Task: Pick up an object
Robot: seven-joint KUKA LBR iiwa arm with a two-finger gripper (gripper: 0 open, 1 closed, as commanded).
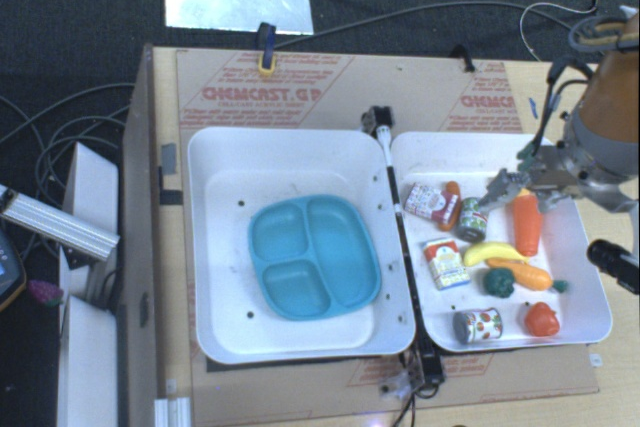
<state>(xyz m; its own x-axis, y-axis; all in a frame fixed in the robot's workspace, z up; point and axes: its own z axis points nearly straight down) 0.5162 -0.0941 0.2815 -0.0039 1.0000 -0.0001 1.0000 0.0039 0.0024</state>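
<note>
My gripper hangs over the back of the right bin, reaching in from the right. It is just above and to the right of a small green can and beside an orange carrot. Nothing shows held in it. In the same bin lie a red and white packet, a small orange sausage-like piece, a banana, a red-labelled carton, a broccoli, an orange vegetable, a tin lying on its side and a red pepper.
The left bin holds a blue divided plate. A ridge separates the two bins. Cables run along the bench's back edge, and a black part of the arm sticks out at the right bin's right side.
</note>
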